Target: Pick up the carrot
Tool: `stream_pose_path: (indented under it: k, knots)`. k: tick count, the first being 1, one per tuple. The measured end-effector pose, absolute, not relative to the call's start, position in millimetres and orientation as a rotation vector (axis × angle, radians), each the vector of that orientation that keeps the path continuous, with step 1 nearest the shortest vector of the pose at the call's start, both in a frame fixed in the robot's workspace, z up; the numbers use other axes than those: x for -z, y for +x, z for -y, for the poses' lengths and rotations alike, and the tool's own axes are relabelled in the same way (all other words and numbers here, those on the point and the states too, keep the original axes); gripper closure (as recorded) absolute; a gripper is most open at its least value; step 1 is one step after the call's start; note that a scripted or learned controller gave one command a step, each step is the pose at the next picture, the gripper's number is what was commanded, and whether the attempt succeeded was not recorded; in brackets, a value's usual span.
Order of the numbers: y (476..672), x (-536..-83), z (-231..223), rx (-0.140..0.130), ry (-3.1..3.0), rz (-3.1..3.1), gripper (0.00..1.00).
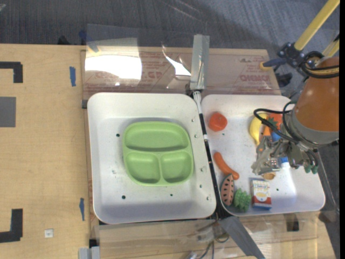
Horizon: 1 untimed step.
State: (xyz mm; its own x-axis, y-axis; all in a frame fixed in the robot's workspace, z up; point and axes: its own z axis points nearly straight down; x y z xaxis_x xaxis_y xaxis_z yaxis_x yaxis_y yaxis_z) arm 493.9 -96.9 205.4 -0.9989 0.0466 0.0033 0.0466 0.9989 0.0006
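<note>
Only illegible print on small carton (pixel 261 192)

The right bin (pixel 302 198) has open floor along its far edge and in its near right corner. The carrot (pixel 225 165) lies by the left wall, crowded nearward by a watermelon slice (pixel 227 189), broccoli (pixel 242 199) and a small carton (pixel 261 193). The gripper (pixel 268 163) hangs mid-bin, a banana (pixel 254 129) just beyond it.
</note>
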Motion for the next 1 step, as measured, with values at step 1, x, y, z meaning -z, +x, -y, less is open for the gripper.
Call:
stream_pose_path:
  k: [1]
  knots:
    - [508.7,-96.5,100.3,-0.001,0.156,3.144,1.0]
